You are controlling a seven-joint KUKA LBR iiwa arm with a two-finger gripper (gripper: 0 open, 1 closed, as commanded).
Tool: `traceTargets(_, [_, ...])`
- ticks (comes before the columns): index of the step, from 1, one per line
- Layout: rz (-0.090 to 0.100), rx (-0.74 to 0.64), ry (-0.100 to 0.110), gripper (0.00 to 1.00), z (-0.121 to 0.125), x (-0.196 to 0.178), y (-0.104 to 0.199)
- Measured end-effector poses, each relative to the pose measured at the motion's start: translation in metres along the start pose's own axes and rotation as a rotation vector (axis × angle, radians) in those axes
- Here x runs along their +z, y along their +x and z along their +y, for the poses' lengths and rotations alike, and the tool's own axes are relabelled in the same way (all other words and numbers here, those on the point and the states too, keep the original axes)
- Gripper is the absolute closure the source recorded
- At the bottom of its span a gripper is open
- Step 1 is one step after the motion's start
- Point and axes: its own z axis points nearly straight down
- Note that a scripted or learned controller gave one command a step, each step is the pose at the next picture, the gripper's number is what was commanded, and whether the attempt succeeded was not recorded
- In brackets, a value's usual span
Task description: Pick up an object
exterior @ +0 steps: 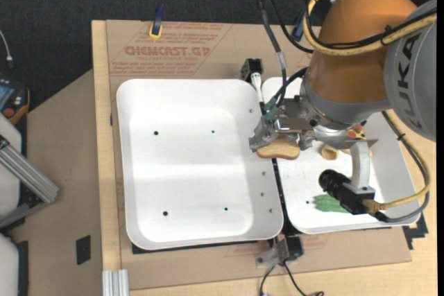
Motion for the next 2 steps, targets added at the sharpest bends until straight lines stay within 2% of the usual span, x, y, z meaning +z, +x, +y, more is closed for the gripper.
traceTargets(1, [0.000,0.001,0.010,1.00,-0.002,0.063,0.020])
traceTargets(2, [0.004,-0.005,-0.004,1.00,0.000,0.005,0.073])
